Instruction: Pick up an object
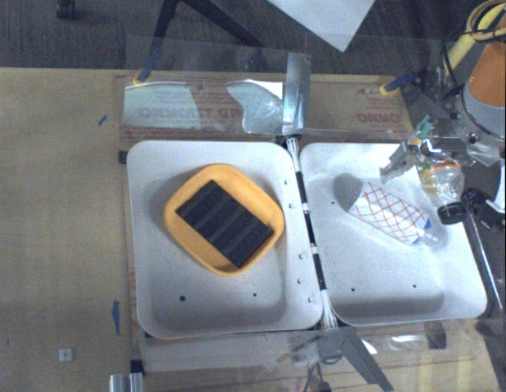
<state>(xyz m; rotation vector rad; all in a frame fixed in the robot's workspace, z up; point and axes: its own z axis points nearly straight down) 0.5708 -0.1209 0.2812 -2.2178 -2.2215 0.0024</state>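
The gripper [409,155] hangs over the right bin's [383,300] upper right corner; whether it is released or clenched cannot be told. Just below lies a clear plastic bottle [391,211] with a red-checked white label. The left bin [154,300] holds a rounded orange dish [224,229] with a dark ribbed inset.

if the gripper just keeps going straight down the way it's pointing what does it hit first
Probably the right bin floor near its upper right corner, close to the red-and-white patterned pouch. The gripper sits just above and right of the pouch, so depth is uncertain and it may miss it.
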